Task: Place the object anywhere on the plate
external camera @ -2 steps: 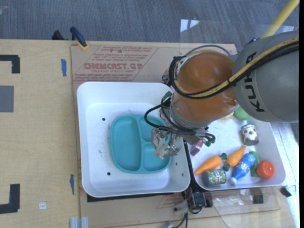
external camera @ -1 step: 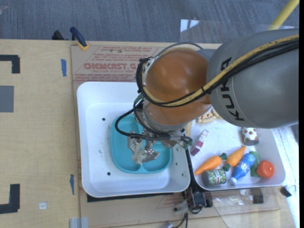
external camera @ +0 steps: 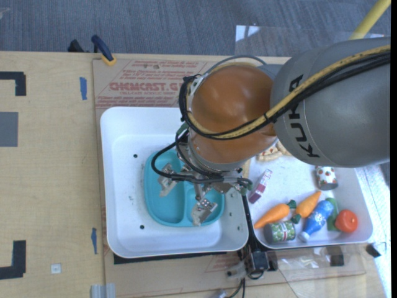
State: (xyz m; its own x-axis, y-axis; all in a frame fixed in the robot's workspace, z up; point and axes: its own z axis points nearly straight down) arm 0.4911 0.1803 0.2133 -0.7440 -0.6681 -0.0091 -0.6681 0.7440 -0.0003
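Arm (external camera: 298,104) comes in from the right of the frame, orange band over the center, wrist hanging above the left bin (external camera: 118,166). Teal divided plate (external camera: 155,197) sits in the middle of that bin, partly covered by the wrist. Gripper (external camera: 201,207) hangs over the plate's right half, metal finger parts poking down toward the plate; whether the claw is spread or pinched I cannot tell, the wrist blocks the view from above. Cannot tell either whether anything sits between the fingers, nothing clearly visible there. So the task object can't be pinned down: it may be hidden under the wrist, or it may be among the toys in the right bin (external camera: 366,228) at lower right: carrot (external camera: 273,215), second orange carrot (external camera: 308,203), blue bottle (external camera: 316,219), green can (external camera: 282,231), red tomato (external camera: 346,221), cupcake-like piece (external camera: 325,177), small pink item (external camera: 260,186) near the bin divider. Risks, as judgement: if the grasp failed, the release drops nothing on the plate. If something is held, the gripper is near the plate's right rim, so a release could land it on the edge and let it roll off into the white bin. Fingers low over the plate could also catch the center divider and shove or tilt the plate.
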